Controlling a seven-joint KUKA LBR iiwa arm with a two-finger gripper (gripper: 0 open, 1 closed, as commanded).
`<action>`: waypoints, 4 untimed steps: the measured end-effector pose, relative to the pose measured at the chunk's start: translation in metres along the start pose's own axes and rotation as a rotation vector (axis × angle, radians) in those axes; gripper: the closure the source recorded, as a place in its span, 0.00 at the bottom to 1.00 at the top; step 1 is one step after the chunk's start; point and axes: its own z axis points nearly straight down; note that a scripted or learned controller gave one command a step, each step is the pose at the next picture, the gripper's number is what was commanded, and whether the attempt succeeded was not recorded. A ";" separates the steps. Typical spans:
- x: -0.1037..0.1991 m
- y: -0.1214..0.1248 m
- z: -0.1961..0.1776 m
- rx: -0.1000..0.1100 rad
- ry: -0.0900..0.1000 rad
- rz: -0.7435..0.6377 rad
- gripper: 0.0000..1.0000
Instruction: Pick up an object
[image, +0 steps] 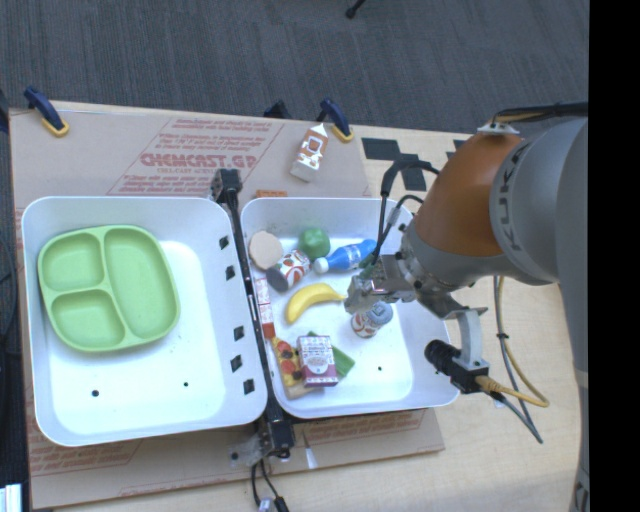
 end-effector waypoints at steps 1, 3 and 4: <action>-0.041 -0.033 -0.006 0.003 0.001 0.006 1.00; -0.066 0.115 0.010 0.006 0.001 0.003 1.00; -0.010 0.115 0.004 0.005 0.002 0.003 1.00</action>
